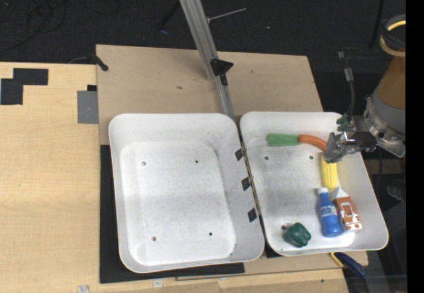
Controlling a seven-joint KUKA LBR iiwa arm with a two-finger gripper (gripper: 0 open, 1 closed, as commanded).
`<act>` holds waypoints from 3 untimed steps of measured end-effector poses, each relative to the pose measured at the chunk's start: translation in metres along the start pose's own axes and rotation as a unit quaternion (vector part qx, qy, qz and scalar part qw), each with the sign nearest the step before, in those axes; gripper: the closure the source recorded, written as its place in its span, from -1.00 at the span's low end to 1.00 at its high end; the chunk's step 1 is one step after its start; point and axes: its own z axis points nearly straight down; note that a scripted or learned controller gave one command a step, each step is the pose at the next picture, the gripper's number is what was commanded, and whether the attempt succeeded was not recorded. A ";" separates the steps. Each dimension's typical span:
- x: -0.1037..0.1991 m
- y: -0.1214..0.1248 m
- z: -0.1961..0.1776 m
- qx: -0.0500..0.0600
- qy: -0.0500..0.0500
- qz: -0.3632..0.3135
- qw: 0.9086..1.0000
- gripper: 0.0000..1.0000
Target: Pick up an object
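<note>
The pincer (336, 150) is hovering over the right bin (278, 182), above the yellow corn's (329, 173) far end; its grip state cannot be told. Nothing is visibly held; corn is lying in the bin, presumably targeted.

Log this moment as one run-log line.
gripper: over right bin, above yellow object | grasp: unconfirmed | nearby: carrot, blue bottle, green pepper

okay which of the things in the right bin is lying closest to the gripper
The yellow object, lying just below the gripper near the right bin's far right side. The blue bottle, dark green object and green-and-orange carrot lie farther off.
</note>
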 end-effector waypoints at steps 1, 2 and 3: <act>0.049 0.007 0.000 0.003 0.002 -0.002 1.000 1.00; 0.091 0.021 0.017 0.005 0.002 -0.001 1.000 1.00; 0.143 0.033 0.037 0.005 0.001 -0.002 1.000 1.00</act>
